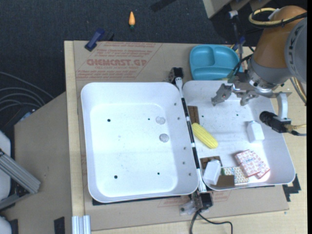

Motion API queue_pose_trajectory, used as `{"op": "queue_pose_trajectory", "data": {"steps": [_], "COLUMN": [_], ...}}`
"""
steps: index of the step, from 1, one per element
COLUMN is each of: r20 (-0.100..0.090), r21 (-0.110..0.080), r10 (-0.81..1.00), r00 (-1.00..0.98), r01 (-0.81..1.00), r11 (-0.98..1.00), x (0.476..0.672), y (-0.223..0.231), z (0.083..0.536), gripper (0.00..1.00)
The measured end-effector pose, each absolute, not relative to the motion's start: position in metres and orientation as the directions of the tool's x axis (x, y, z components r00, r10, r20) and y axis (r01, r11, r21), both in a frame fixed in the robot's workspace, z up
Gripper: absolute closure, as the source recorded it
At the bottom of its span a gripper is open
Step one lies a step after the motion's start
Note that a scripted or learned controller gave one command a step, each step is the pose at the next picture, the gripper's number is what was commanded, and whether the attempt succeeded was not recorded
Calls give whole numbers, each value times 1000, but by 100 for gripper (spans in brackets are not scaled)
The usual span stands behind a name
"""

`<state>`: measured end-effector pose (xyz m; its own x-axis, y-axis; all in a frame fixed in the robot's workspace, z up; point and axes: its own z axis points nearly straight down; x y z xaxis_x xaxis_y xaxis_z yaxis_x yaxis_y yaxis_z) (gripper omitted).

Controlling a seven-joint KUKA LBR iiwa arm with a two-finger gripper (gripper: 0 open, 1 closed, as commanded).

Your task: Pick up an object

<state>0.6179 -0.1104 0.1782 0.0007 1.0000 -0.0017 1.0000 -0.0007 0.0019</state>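
The bench board [122,57] reads "CHEMCAST GP" in red. The gripper [233,95] hovers over the right bin's [285,150] far end, jaws apart, holding nothing.

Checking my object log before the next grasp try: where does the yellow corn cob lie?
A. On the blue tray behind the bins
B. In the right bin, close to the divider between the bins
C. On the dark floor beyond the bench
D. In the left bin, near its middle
B: the yellow corn cob lies on the floor of the right bin, just beside the divider that it shares with the left bin.
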Motion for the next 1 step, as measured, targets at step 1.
{"op": "queue_pose_trajectory", "data": {"steps": [1], "r20": [1], "r21": [-4], "r10": [1000], "r00": [-1], "r01": [1000], "r11": [1], "x": [616], "y": [-94], "z": [114], "gripper": [0]}}
